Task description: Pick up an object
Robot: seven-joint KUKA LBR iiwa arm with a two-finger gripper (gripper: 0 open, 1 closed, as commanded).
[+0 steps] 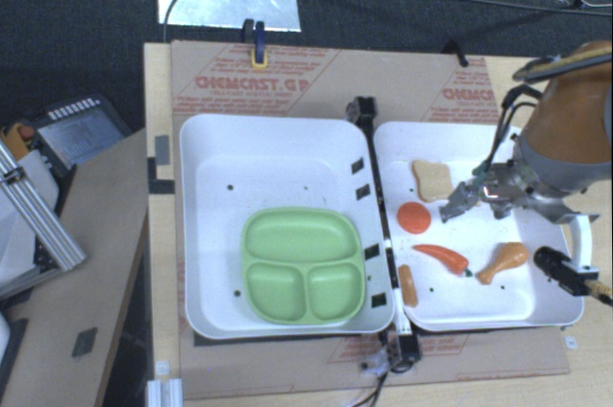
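The right bin (479, 314) holds several toy foods. A tan slice of toast (431, 178) lies near the bin's far left. In front of it sits a round orange-red tomato (414, 217). A red chili pepper (442, 256) lies near the middle, and an orange-brown drumstick (504, 261) is to its right. A small sausage (407, 284) rests by the front left wall. My gripper (462, 201) hangs over the bin, just right of the tomato and the toast and apart from both. Nothing shows in its grasp.
The left bin (206, 204) holds a green divided plate (304, 263). A black divider (375, 204) runs between the bins. The arm's grey and orange body (565, 127) hangs over the right bin's far right part.
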